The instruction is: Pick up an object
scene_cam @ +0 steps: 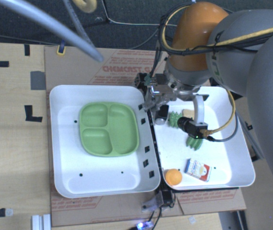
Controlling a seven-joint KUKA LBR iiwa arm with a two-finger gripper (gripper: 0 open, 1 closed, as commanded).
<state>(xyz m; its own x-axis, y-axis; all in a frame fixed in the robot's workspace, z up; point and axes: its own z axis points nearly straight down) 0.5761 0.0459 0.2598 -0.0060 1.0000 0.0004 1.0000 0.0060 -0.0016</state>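
Just beneath the tool (pixel 167 110), hung low at the right-hand shallow white bin's (pixel 239 174) inner wall, with finger state impossible to tell: green ridged plastic toy (pixel 188 131) touching it, presumably the target; small orange ball (pixel 173 177) and red-and-white flat packet (pixel 197 169) well beyond.

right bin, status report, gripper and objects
Gripper low at right white bin's left edge. Green spiky toy beside it, orange ball and small printed box apart. Divided green plate in left bin.
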